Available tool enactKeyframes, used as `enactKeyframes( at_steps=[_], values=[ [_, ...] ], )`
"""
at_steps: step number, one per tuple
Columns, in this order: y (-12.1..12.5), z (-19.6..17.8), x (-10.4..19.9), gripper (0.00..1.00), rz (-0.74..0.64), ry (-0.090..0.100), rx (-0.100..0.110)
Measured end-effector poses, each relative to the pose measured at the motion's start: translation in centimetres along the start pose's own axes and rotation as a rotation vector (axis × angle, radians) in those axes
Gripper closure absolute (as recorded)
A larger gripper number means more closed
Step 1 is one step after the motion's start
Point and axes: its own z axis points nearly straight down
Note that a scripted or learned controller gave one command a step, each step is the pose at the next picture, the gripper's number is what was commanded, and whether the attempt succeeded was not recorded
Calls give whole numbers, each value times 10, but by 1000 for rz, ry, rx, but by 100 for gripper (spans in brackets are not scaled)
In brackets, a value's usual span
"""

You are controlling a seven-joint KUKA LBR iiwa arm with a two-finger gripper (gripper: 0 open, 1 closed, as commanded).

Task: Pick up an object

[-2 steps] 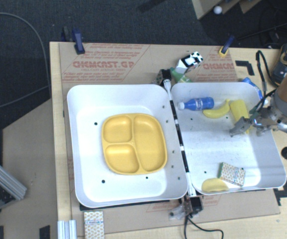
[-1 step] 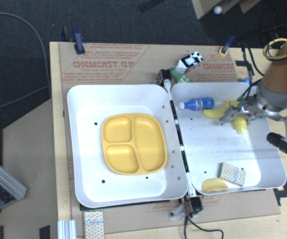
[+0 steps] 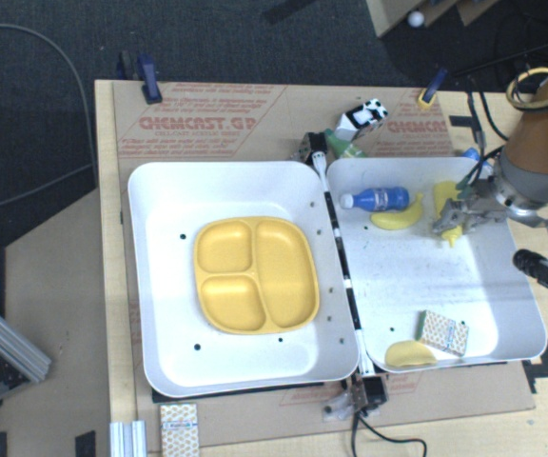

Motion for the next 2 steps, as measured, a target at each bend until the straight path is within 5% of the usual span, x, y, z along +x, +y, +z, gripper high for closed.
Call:
enactKeyframes(
  at_steps=[1,2],
  values=[
    [-12,-14,92,100,0,3,6],
    [-27,-109,182,100,-1,2,2]
  ],
)
